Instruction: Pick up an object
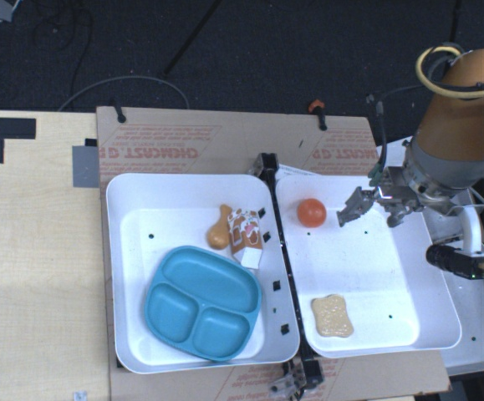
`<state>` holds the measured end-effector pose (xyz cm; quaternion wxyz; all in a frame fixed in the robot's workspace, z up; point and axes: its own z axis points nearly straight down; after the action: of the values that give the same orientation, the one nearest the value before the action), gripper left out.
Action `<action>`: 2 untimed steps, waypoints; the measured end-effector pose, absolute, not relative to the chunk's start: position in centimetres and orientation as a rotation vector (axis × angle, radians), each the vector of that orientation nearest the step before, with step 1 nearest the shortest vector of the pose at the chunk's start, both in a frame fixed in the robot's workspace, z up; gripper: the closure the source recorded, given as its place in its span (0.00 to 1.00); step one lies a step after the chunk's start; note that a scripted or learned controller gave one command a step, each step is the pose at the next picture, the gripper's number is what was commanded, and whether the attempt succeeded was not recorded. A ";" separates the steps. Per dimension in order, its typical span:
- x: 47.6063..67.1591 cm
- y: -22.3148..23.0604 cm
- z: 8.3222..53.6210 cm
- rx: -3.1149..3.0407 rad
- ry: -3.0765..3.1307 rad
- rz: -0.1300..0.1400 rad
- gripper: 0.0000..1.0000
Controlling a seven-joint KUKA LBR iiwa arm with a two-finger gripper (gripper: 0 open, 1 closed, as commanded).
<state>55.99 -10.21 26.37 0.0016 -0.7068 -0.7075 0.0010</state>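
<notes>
Nearest the camera, low in the left bin (124,224), lies a blue divided plate (202,302) with three compartments, tilted so one corner rides up against the bin's front wall. Just above it, near the divider between the bins, sit a tan drumstick-shaped toy (219,229) and a small brown-and-white patterned packet (246,230) — the two touch, and the packet's lower end meets the plate's rim.

In the right bin (442,324), a flat beige slice of toy bread (333,316) rests near the front wall, close to the divider. A round orange-red ball-like fruit (312,212) sits toward the back of that bin, smooth and plain, with bare white floor all round it. The jaws (357,207) hang just to its right, apart from it; the dark fingers (350,210) point toward the fruit, and I cannot tell how wide they stand. Nothing lies between them that I can see.

The middle and right of that bin's floor are open — bread and fruit are well apart. The grey arm (450,153) with its orange band crosses the bin's right rim. The bins rest on cardboard (225,144) on the pale wooden desk (33,266).
</notes>
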 end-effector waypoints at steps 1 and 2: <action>56.8 -10.7 21.1 -2.217 -2.217 0.007 0.00; 56.2 -10.8 14.7 -2.216 -2.216 0.008 0.00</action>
<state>56.23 -10.77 14.75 0.0039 -0.7071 -0.7071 0.0026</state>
